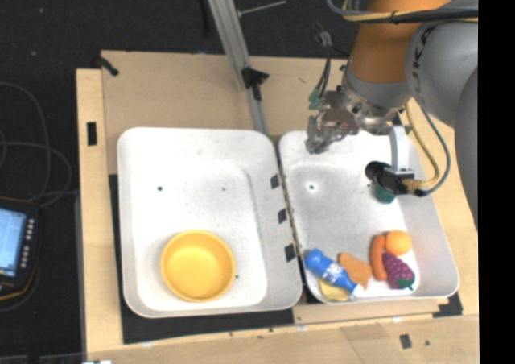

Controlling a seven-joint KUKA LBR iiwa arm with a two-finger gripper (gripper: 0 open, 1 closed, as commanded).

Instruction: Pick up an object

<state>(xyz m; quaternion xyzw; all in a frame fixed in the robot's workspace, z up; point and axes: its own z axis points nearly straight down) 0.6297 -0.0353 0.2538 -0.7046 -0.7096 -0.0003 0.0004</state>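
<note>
Hovering over the far-left corner of the right bin (pixel 418 217), the gripper (pixel 318 138) carries nothing visible; whether it is spread or pressed together cannot be told. Toy food (pixel 392 258) lies clustered at that bin's near edge. A yellow bowl (pixel 198 265) sits in the left bin (pixel 161 161).

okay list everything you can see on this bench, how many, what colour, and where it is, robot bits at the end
bins: two, white, side by side on the bench.
bowl: one, yellow, left bin, near corner.
blue toy: one, blue with yellow, right bin, near edge.
orange piece: one, orange, beside the blue toy.
carrot: one, orange, right bin, near right corner.
orange fruit: one, orange, touching the carrot.
grapes: one bunch, purple, below the orange fruit.
pendant: one, dark with lit screen, left of the bench.
gripper: one, grey, over the right bin's far edge.
</note>
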